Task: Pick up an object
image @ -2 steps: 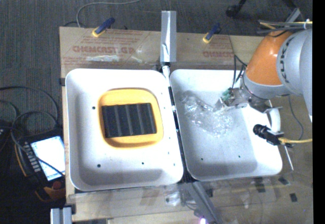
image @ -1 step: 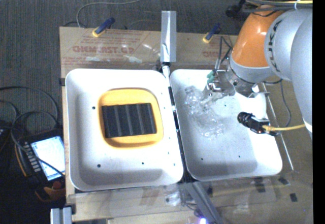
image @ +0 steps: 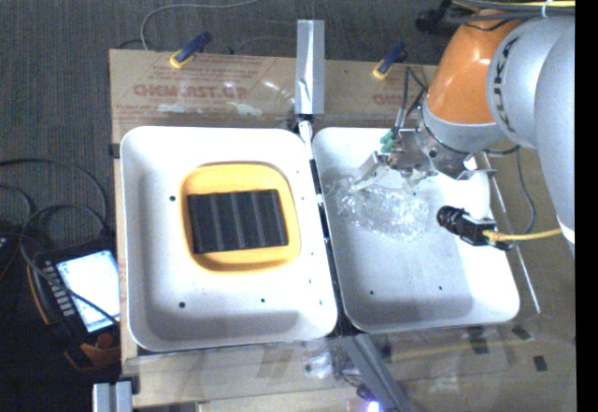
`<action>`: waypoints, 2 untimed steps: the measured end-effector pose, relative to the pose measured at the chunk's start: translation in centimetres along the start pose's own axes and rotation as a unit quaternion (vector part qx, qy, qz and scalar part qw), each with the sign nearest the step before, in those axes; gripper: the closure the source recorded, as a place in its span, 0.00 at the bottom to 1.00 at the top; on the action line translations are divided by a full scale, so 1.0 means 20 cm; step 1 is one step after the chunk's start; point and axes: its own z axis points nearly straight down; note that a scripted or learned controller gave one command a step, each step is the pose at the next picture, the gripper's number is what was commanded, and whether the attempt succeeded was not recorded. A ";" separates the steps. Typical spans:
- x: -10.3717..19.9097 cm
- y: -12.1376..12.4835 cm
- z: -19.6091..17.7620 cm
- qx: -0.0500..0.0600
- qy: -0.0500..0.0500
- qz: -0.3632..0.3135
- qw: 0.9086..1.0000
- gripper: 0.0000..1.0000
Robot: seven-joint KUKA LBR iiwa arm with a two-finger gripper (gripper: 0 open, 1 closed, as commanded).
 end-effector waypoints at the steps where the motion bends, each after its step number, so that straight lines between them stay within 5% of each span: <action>1: -0.06 -0.02 0.42 -0.005 0.000 -0.017 1.000 0.00; 2: -0.03 -0.07 0.00 0.000 0.000 -0.036 0.999 0.00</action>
